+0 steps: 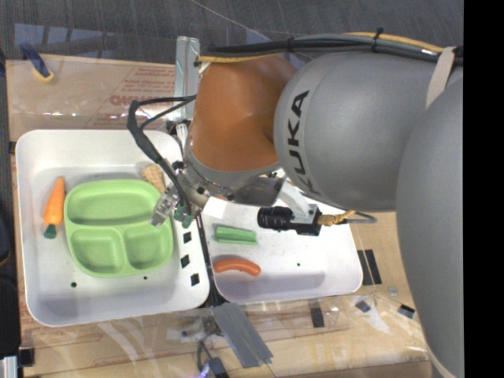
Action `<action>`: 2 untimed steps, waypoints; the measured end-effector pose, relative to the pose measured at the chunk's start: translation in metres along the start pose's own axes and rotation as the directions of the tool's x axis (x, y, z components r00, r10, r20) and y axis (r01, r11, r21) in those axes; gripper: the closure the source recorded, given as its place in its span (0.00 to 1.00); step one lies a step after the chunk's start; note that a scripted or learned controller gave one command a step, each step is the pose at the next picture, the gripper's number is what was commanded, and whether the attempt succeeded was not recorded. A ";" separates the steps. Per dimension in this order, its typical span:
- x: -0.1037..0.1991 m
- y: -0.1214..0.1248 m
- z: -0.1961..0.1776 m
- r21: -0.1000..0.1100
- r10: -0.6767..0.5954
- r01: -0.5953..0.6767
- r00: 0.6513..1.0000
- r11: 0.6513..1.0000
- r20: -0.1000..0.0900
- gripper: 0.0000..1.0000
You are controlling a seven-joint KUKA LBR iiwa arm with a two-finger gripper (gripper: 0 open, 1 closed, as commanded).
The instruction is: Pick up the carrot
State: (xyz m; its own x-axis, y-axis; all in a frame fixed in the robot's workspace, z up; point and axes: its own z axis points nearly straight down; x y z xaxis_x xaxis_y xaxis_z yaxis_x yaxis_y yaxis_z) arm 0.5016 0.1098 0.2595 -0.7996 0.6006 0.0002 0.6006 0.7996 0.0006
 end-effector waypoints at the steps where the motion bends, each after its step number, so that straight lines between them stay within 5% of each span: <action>1: -0.001 0.028 0.026 0.002 -0.379 0.379 0.925 0.925 -0.002 1.00; 2: -0.038 0.021 -0.017 0.002 -0.870 0.870 0.493 0.493 0.004 1.00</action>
State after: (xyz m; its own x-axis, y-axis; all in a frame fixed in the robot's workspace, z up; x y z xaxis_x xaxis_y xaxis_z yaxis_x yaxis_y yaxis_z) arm 0.5447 0.1039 0.2770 -0.9165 -0.4001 -0.0045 -0.4001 0.9165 -0.0014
